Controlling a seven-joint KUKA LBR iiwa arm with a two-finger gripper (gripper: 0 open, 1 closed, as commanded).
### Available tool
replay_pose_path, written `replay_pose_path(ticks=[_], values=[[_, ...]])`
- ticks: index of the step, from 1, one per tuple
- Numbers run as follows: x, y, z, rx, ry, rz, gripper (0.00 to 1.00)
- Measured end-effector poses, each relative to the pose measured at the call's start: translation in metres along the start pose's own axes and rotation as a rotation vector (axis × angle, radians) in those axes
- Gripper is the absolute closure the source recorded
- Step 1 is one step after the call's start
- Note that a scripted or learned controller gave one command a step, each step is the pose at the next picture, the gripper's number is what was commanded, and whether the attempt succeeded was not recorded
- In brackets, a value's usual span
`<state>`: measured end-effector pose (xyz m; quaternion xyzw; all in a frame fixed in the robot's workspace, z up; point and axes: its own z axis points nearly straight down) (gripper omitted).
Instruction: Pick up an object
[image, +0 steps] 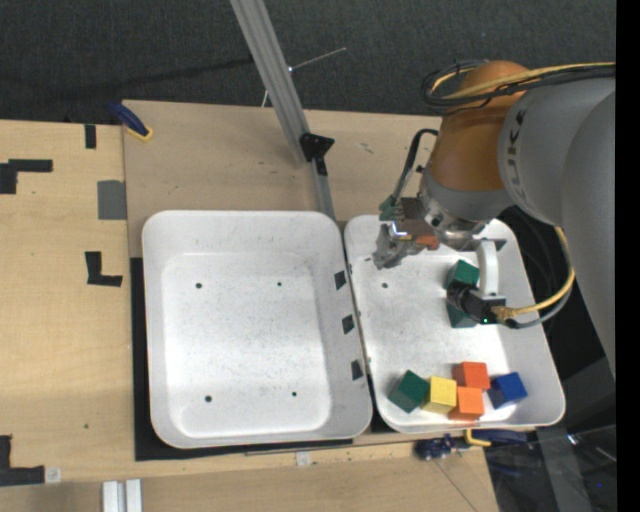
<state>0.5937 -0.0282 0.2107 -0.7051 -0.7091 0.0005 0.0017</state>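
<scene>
The gripper (388, 248) hung over the right bin (420, 330), near its top left corner. How wide it stood could not be told. By the bin's bottom edge sat a green block (408, 390), yellow block (442, 392), two orange blocks (470, 388) and a blue block (508, 388). The left bin (245, 325) lay beside it.

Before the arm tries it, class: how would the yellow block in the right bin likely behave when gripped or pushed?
The yellow block looks like a rigid cube, so it would probably slide, not roll. It sits against a green block and an orange block, so a push likely shifts those too.
</scene>
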Motion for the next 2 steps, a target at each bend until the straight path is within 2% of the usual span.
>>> replay_pose_path(ticks=[1,2], values=[[0.058,-0.012,0.0,0.0,0.001,-0.001,1.0],[0.107,-0.035,-0.016,-0.001,0.001,-0.002,1.0]])
